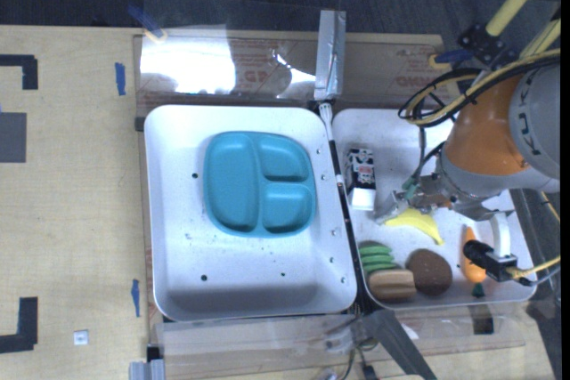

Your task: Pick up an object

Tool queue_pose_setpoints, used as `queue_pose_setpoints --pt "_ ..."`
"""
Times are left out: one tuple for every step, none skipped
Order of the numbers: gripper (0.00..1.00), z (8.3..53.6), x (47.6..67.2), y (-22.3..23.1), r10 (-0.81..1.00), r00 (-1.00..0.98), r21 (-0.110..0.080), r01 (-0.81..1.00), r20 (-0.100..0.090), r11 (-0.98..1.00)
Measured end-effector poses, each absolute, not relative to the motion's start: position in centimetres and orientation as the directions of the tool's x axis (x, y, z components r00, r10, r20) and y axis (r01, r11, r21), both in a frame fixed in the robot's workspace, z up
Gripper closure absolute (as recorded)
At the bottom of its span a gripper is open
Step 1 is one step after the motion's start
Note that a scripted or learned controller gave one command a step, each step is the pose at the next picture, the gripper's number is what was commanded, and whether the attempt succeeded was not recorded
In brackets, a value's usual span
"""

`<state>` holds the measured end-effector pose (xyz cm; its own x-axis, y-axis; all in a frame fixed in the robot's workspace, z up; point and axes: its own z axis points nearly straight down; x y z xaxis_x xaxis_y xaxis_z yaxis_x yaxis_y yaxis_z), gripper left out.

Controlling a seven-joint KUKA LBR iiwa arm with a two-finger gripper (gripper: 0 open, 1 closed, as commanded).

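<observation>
The left bin (pixel 169 138) held a blue tray (pixel 258 182) near its middle. In the right bin (pixel 392 122), a small black-and-white box (pixel 361 165) lay by the left wall, with a green piece (pixel 376 256) and a tan block (pixel 392 283) nearer the front. The gripper (pixel 396 207) hung just beside the banana (pixel 420 225); whether it was open or closed could not be told. A brown lump (pixel 431 271) and an orange piece (pixel 471 238) lay further right.

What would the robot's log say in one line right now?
gripper: right bin, beside banana | held: nothing seen | blue plate: left bin
</observation>
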<state>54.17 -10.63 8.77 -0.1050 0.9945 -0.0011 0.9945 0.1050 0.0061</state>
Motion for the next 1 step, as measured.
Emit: queue_pose_setpoints --pt "1.0 9.95 54.39 -10.73 0.995 -0.102 0.013 0.995 -0.003 0.102"
